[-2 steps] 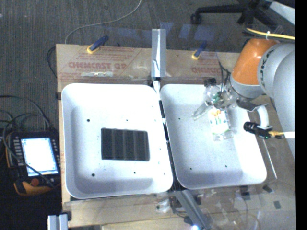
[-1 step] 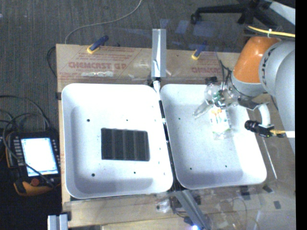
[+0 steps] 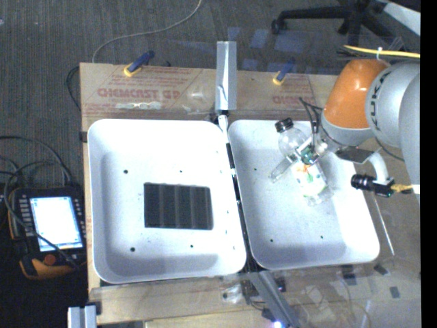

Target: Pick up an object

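A robotics lab: grey carpet, an office chair base (image 3: pixel 321 16) upper right, a teach pendant (image 3: pixel 48 227) lower left, cables.

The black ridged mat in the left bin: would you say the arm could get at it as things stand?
Probably yes. The black ridged mat lies flat and uncovered in the left bin, though the gripper sits over the right bin and must cross the divider.
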{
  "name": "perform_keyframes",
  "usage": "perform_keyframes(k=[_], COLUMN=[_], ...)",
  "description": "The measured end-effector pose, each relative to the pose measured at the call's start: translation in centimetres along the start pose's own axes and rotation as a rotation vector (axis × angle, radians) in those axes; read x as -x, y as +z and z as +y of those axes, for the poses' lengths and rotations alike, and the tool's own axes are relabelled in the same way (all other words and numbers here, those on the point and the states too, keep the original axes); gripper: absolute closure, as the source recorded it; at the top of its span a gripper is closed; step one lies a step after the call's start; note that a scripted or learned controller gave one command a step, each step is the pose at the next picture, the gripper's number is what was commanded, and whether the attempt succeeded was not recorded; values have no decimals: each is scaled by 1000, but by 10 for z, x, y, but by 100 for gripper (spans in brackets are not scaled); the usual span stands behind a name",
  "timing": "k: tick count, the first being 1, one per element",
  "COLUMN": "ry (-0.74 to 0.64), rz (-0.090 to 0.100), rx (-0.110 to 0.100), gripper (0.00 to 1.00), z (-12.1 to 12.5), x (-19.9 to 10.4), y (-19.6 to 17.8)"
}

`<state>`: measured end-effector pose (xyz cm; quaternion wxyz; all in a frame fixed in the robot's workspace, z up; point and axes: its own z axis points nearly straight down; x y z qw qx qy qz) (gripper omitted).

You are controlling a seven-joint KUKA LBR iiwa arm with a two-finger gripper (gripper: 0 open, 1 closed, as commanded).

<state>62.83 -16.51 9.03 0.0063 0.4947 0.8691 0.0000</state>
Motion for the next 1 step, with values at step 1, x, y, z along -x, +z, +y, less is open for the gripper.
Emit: perform_keyframes(k=[1], ry=[-105], rz=[11], rx=[-3], gripper=[100], z=[44], x=[-47], y=[-101])
